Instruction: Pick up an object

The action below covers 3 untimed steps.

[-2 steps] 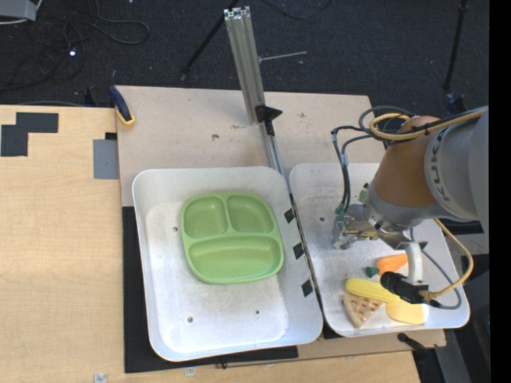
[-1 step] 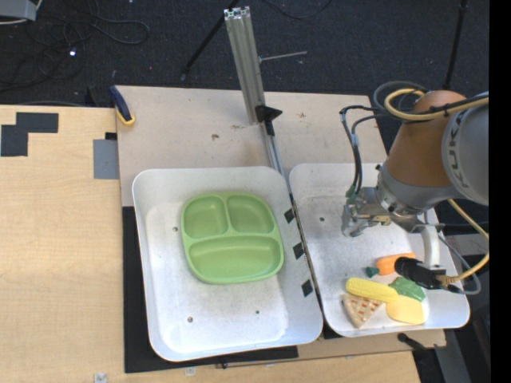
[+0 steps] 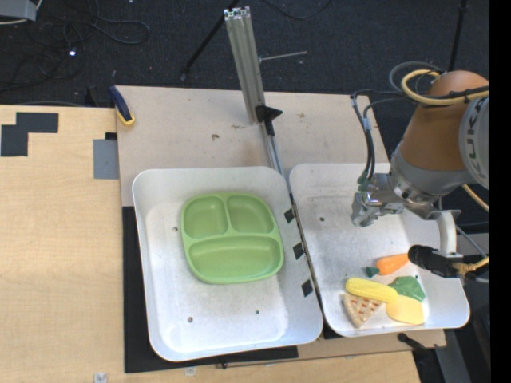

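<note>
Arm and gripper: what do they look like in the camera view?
The arm is a bulky rounded body with a broad orange band above a grey wrist section. A yellowish cable loop sits on top, and a dark cable runs down its left side to the gripper, a small metallic grey unit. Part of a dark letter marking shows on the grey casing at the right.

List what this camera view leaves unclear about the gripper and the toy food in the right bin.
- Gripper, camera view: too small and foreshortened to tell its state.
- Green toy: partly covered by the corn and the yellow piece; its kind is unclear.
- Carrot: its right end is hidden by a black part.
- Right bin: the arm covers its far right corner.
</note>
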Each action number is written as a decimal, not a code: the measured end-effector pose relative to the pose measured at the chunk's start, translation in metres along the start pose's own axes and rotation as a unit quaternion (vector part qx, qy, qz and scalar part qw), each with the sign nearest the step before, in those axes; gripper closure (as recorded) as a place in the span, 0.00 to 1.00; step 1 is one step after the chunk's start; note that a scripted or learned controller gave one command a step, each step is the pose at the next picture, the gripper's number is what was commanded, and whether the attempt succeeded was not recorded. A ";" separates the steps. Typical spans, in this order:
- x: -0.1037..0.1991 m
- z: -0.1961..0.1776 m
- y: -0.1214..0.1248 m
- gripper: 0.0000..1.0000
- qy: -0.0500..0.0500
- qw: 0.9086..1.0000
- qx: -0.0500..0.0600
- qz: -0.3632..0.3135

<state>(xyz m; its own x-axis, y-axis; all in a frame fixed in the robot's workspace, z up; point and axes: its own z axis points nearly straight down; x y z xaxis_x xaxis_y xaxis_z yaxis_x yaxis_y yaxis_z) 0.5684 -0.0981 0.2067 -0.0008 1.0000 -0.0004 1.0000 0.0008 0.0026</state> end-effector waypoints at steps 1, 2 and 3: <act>-0.001 -0.038 0.001 1.00 0.000 1.000 0.000 0.000; 0.045 -0.043 0.015 1.00 0.001 1.000 0.002 -0.002; 0.100 -0.045 0.020 1.00 0.001 1.000 0.002 -0.002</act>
<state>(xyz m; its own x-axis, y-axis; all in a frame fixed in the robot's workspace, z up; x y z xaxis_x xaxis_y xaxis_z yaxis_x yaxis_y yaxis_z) 0.5886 0.0023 0.2520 -0.0051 1.0000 0.0019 1.0000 0.0051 -0.0013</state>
